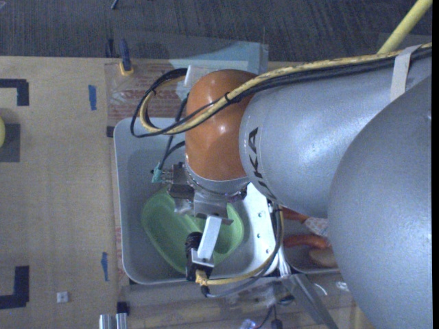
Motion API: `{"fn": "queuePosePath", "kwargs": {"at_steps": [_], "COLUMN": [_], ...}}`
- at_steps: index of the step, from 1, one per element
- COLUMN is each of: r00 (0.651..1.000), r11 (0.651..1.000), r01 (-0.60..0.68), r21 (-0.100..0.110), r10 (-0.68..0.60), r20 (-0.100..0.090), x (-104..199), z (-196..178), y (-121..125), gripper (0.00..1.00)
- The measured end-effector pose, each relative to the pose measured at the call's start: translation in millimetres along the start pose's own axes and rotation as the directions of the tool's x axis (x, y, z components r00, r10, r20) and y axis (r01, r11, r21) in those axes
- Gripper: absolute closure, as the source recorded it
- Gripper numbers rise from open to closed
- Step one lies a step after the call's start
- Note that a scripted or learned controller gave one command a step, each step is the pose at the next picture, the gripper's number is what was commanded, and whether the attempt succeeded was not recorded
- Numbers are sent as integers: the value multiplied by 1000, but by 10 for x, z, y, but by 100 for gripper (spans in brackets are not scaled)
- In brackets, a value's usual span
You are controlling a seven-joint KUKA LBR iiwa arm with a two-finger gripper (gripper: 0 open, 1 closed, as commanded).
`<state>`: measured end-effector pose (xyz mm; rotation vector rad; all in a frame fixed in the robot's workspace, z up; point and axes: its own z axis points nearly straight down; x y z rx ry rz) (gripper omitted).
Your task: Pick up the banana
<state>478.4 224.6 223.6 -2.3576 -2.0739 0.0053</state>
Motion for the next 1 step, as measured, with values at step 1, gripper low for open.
{"fn": "queuePosePath", "kwargs": {"at_steps": [1], "r00": [996], "r11": [996], "r01": [-94], "r21": [-3], "r10": [94], "r20": [-1], "x": [85], "z": [48], "y": [675], "gripper": [100]}}
